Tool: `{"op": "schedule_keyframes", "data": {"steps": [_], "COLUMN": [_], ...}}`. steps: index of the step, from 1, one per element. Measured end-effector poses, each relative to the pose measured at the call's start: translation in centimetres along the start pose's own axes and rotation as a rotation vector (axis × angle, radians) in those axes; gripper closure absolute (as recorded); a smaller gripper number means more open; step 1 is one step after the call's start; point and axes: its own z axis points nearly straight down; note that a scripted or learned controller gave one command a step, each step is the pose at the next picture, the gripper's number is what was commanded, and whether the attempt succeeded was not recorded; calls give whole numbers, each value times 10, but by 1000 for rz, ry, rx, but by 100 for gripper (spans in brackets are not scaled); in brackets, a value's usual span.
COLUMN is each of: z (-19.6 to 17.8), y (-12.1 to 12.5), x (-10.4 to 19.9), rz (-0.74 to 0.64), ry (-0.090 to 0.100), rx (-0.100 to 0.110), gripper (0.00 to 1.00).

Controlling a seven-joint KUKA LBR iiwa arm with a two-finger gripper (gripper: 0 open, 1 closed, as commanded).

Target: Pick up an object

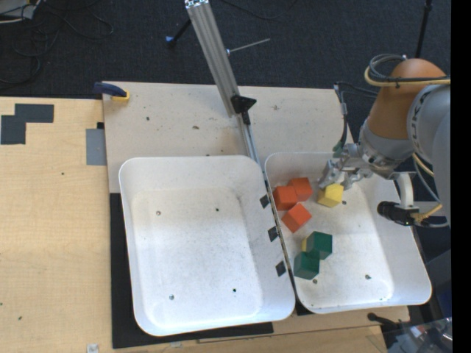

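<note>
You had the gripper [337,181] low over the yellow block [331,194] to grab it, though I couldn't tell whether it had closed.

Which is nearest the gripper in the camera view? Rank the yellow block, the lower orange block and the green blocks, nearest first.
1. Yellow block: right at the gripper, just below its tip, in the right bin.
2. Lower orange block: left and below, near the bin's left wall.
3. Green blocks: farthest, toward the bin's lower middle.
</note>
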Motion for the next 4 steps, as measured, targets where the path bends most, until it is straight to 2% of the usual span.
{"op": "schedule_keyframes", "data": {"steps": [1,2,3,4], "z": [-43,-106,-103,-96], "y": [-1,-1,-1,-22], "x": [2,5,5,47], "rz": [-1,-2,-4,-4], "ry": [-1,-1,-1,2], "rx": [-6,-8,-2,2], "gripper": [100,100,100,100]}}
